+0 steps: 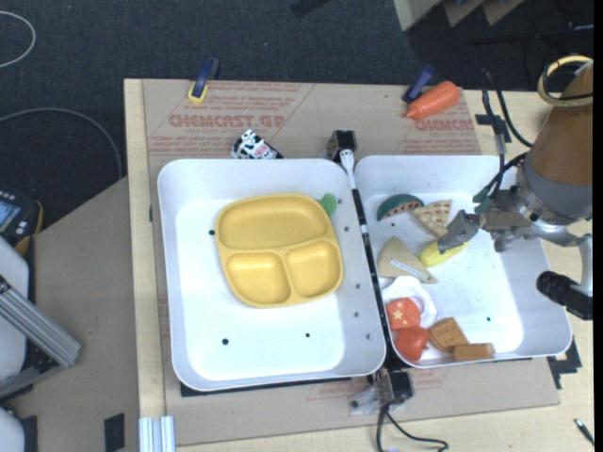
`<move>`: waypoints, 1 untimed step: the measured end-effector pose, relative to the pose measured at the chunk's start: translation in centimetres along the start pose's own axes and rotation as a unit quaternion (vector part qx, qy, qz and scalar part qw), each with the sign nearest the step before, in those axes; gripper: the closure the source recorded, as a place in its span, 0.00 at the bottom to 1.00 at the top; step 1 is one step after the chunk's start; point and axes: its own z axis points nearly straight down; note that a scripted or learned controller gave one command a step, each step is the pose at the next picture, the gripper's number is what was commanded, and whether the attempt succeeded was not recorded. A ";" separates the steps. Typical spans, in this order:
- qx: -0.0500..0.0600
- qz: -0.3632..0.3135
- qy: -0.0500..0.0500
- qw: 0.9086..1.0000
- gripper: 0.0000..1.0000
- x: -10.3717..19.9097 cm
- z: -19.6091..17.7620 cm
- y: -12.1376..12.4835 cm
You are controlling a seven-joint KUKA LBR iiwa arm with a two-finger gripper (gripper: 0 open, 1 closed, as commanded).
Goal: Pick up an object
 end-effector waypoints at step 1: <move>-0.007 -0.002 -0.001 1.000 0.00 0.0 -0.7 0.3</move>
